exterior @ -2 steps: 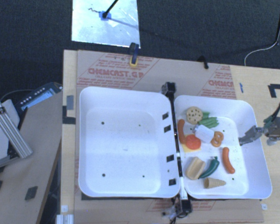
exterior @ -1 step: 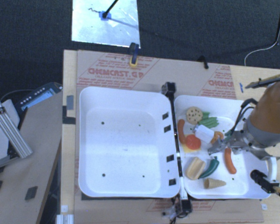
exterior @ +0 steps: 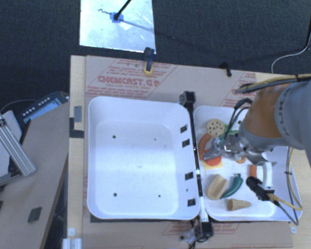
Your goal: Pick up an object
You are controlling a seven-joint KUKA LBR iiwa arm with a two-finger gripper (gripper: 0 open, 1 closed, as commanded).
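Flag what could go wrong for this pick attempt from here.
The gripper is low over the orange and red pieces, which lie against the right bin's left wall, so it may scrape the wall. The round tan cracker and the tan bread-like piece lie close by, so a descent could nudge them or catch two things.

Right bin (exterior: 281, 214) holds cracker (exterior: 214, 126), bread (exterior: 216, 186) and cone (exterior: 237, 205); left bin (exterior: 100, 144) adjoins it.

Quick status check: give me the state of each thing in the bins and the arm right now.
Left bin: bare floor.
Right bin: holds all the items.
Cracker: flat, near far wall.
Orange piece: lying under the pincer.
Tan piece: lying loose.
Teal piece: lying beside tan piece.
Cone: on its side.
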